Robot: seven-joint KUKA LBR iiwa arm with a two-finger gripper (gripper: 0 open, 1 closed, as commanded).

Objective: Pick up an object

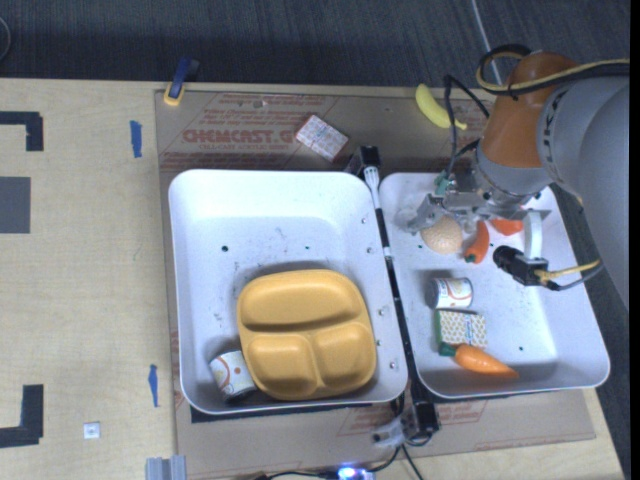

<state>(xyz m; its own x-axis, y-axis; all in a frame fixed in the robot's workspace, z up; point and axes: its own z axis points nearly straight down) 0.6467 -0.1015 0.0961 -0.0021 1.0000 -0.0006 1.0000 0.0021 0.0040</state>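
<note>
My gripper [450,208] is low over the back of the right bin [560,368], reaching in from the right. Directly beneath and in front of it lies a beige egg-shaped object [443,236], with an orange-red piece [477,246] touching its right side. A red piece [508,227] lies a little further right, partly under the wrist. Nearer the front of that bin are a small white can [452,290], a patterned box [462,327] and an orange carrot [484,361]. Nothing is visibly held.
The left bin [200,208] holds a large yellow compartment tray [305,333] and a small white cup with red marks [230,372] at its front left. Behind the bins lie a yellow banana [432,106] and a patterned block [321,136].
</note>
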